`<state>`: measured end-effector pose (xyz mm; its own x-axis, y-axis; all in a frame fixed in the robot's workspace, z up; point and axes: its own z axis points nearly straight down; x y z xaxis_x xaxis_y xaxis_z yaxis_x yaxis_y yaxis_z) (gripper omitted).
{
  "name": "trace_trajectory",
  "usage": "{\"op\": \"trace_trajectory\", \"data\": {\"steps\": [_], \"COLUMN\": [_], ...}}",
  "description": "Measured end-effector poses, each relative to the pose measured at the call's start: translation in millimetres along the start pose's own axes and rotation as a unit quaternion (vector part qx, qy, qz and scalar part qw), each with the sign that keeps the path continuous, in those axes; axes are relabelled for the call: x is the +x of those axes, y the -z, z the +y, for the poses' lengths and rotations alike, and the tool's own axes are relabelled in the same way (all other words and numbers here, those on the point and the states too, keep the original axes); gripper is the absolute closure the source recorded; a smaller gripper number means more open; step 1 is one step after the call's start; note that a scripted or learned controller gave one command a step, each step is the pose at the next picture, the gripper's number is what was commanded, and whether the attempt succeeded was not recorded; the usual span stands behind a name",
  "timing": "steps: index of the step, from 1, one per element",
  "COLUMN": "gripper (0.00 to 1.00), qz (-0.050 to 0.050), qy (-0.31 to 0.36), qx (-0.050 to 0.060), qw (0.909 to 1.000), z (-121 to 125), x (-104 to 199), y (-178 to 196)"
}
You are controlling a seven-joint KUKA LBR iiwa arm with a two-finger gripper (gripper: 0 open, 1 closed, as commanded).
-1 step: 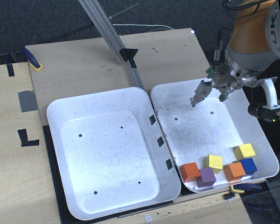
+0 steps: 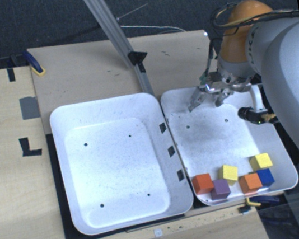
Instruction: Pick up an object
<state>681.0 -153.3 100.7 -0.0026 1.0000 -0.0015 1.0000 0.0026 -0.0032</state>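
Several small blocks lie along the near edge of the right bin: an orange block, a yellow block, a purple block, a second orange block, a blue block and a second yellow block. My gripper hovers over the far end of the right bin, well away from the blocks. Its fingers look spread, with nothing between them.
The left bin sits beside the right one, with black clips along the shared rim. A slanted metal pole rises behind the bins. The grey arm covers the right side of the bench.
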Motion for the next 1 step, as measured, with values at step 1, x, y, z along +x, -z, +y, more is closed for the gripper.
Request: {"op": "trace_trajectory", "data": {"steps": [1], "gripper": [0.0], "qz": [0.0], "qy": [0.0], "qx": [0.001], "qw": [1.0], "z": [-0.3], "x": [40.1], "y": [-9.7]}}
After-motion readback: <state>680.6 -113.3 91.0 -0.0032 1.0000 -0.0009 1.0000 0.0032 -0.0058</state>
